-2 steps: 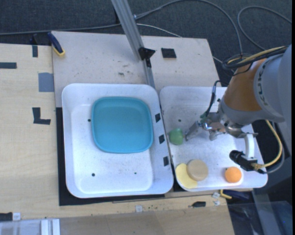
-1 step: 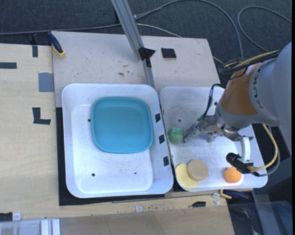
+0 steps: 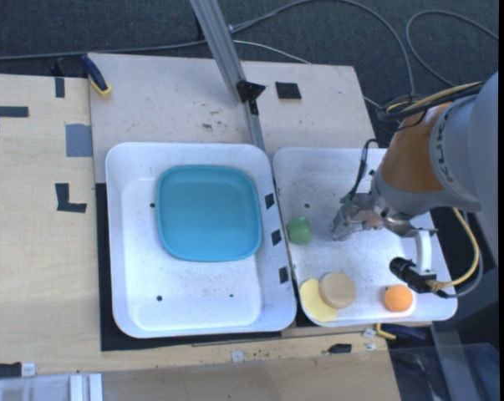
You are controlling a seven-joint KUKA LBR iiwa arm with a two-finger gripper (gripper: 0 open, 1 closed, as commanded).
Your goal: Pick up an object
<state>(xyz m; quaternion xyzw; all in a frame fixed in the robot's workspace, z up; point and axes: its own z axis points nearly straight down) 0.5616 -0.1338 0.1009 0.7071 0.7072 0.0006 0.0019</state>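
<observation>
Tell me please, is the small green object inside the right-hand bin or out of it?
Inside: the green object rests on the right bin's floor near its left wall.
</observation>
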